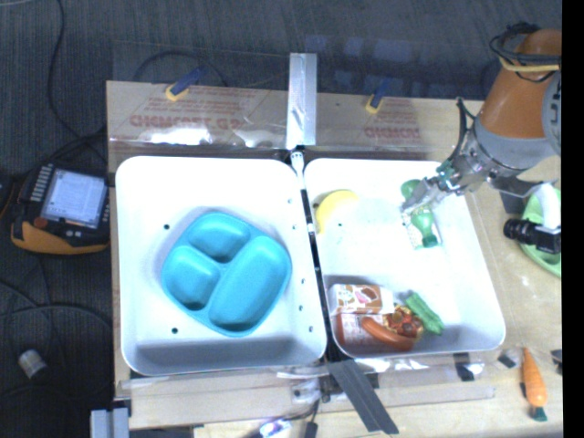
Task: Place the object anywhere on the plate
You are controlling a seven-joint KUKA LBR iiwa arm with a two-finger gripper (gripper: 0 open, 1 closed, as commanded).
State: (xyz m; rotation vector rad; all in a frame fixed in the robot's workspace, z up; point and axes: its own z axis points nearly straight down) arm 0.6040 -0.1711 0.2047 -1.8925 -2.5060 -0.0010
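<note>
A blue three-compartment plate (226,270) lies in the left bin (137,245) with nothing on it. My gripper (425,206) hangs over the upper right part of the right bin (474,281). A small green object (412,190) sits right against its tip, and a green-and-white piece (426,236) lies just below it. Whether either of them is held is unclear. A yellow object (334,205) rests at the right bin's upper left, by the divider.
A printed food pack showing a sausage (370,318) and a green vegetable-shaped toy (422,310) lie at the right bin's front. Outside the bins, a green item (547,235) and an orange carrot (534,386) sit at the right, and a handheld screen unit (68,201) at the left.
</note>
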